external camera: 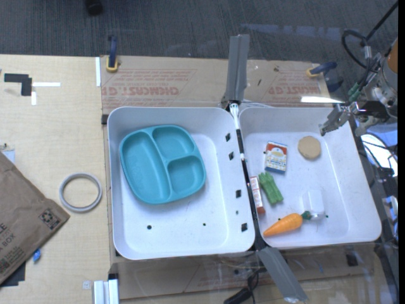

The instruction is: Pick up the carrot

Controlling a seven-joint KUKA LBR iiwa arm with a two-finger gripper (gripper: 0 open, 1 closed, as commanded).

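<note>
The orange carrot point(283, 224) with a green top lies flat near the front edge of the right bin point(354, 189), its tip pointing left. My gripper point(331, 123) hangs at the bin's far right corner, well behind and to the right of the carrot, with nothing seen in it. It is small and partly blurred against cables.
The right bin also holds a small printed box point(275, 157), a round tan cookie point(309, 147), a green piece point(271, 188), a thin red and white stick point(255, 194) and a clear item point(313, 202). A teal divided plate point(163, 164) lies in the left bin. A tape ring point(80, 191) rests on the bench.
</note>
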